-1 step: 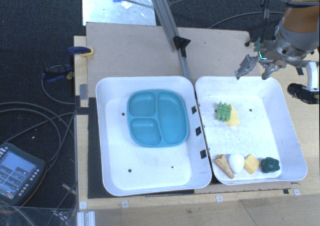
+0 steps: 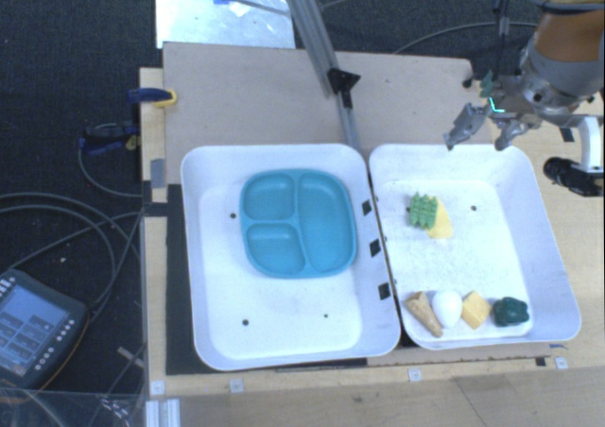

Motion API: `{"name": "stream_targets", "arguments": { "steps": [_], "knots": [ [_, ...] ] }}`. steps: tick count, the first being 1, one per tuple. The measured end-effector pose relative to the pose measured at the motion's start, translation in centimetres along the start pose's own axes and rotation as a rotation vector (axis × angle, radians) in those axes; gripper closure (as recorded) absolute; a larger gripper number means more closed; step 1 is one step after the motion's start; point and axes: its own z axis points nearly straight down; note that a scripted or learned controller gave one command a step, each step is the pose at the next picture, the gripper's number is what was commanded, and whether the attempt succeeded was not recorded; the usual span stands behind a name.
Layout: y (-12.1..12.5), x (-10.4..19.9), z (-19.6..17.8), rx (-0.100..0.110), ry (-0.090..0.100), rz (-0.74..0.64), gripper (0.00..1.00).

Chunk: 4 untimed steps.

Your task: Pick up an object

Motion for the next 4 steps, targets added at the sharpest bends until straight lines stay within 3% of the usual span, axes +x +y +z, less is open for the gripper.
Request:
{"name": "stream_targets", "arguments": {
  "steps": [3, 4],
  "knots": [
    [-0.4, 1.2, 17.1, 0.007, 0.001, 0.005, 0.0],
    [-0.1, 1.2, 15.5, -0.003, 0.0, 0.005, 1.0]
  ]
}}
